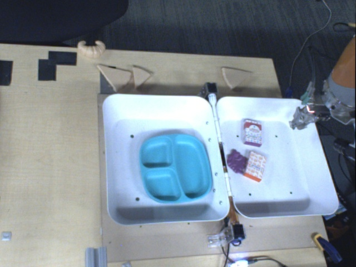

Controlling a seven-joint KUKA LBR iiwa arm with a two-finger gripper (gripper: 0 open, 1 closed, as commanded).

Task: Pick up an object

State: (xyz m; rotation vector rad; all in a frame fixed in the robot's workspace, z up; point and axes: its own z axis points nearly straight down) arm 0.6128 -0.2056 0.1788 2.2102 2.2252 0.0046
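Observation:
In the right bin (311, 199) lie a small red and white packet (252, 132), a purple bunch of grapes (236, 161) and an orange and white packet (255, 166) touching the grapes' right side. My gripper (301, 118) hangs at the bin's upper right edge, well to the right of the red packet and apart from all three objects. Nothing shows between its fingers.
The left bin (119, 121) holds a blue divided plate (175, 167) with three compartments. A ridge (219, 149) separates the two bins. Wooden bench surface lies to the left. Cables run at the bottom edge and the far right.

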